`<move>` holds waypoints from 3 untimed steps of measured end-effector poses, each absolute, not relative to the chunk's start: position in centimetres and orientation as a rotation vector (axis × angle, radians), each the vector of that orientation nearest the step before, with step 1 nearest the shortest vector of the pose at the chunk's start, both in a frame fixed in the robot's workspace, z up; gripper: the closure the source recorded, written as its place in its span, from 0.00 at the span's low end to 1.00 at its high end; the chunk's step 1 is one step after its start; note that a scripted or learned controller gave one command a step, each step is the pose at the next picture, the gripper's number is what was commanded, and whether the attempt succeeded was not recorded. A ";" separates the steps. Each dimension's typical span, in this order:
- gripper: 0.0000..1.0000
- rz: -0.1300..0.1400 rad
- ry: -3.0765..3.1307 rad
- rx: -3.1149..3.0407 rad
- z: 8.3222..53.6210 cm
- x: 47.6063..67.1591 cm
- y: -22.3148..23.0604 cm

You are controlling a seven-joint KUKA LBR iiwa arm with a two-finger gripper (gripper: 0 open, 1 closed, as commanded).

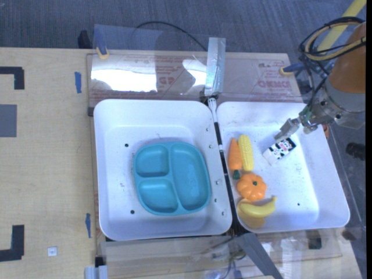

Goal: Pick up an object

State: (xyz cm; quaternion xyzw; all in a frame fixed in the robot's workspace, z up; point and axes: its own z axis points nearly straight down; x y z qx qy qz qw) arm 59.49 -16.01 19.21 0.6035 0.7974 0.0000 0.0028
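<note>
Arm reaching in low, fingers seemingly above small box

This is a robot test lab, not a home or kitchen. The pincer hangs from a grey arm with an orange band, with bundled cables looped just above it. Below and to its left sit two white bins holding plastic toy food and a blue divided tray. Farther left lies a plywood bench marked with blue tape.
</note>
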 end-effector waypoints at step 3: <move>1.00 0.006 2.679 1.608 11.0 62.9 -21.4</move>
